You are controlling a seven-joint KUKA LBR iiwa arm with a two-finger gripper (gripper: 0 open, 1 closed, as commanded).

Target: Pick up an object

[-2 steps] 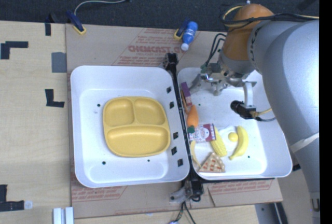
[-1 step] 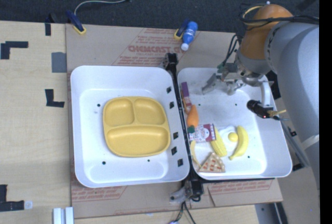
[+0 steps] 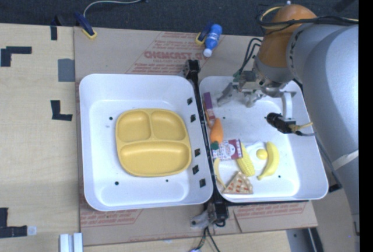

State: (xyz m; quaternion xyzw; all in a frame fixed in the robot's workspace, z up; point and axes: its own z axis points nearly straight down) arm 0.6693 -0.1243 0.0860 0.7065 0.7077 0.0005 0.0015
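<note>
Two-finger gripper (image 3: 239, 95) hovers over right white bin (image 3: 303, 184), fingers spread, nothing between them. Yellow plastic banana (image 3: 269, 160) and orange carrot (image 3: 216, 130) lie below; yellow divided plate (image 3: 153, 142) in left bin (image 3: 96, 128).

A yellow divided plate (image 3: 154, 142) is seen lying in the left bin (image 3: 96, 99). A blue-and-white bottle (image 3: 211, 38) is laid on the tabletop (image 3: 35, 146) behind the bins, with a yellow-blue clamp (image 3: 86, 25) further left.

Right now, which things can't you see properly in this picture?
1. Gripper, camera view: small and blurry, so open or shut is unclear.
2. Small carton, camera view: its label is too tiny to read.
3. Right bin, camera view: the grey arm covers its far right side.
4. Pizza slice, camera view: toppings too small to name.
</note>
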